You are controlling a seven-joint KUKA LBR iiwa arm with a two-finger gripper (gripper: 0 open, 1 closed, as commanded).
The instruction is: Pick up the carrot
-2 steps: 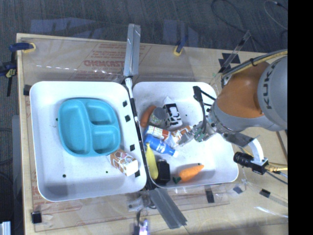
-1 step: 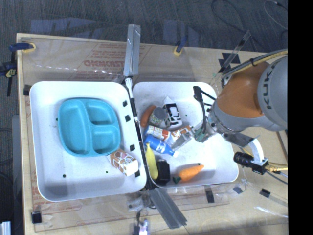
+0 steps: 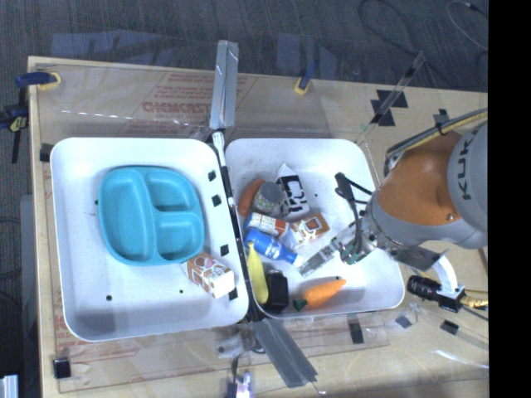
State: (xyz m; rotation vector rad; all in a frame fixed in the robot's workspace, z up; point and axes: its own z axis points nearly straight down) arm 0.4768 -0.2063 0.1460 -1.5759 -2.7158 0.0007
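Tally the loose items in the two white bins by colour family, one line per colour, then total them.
Orange or red-orange: 2, the carrot and a sausage-like piece
Blue: 2, the divided tray and a can
Yellow: 1, a banana
Brown-and-white cartons: 3
Black, grey or white: 3
Total: 11

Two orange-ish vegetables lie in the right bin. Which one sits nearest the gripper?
The carrot, lying at the near wall of the right bin, just below the gripper. The other orange piece lies beside the divider, farther away.
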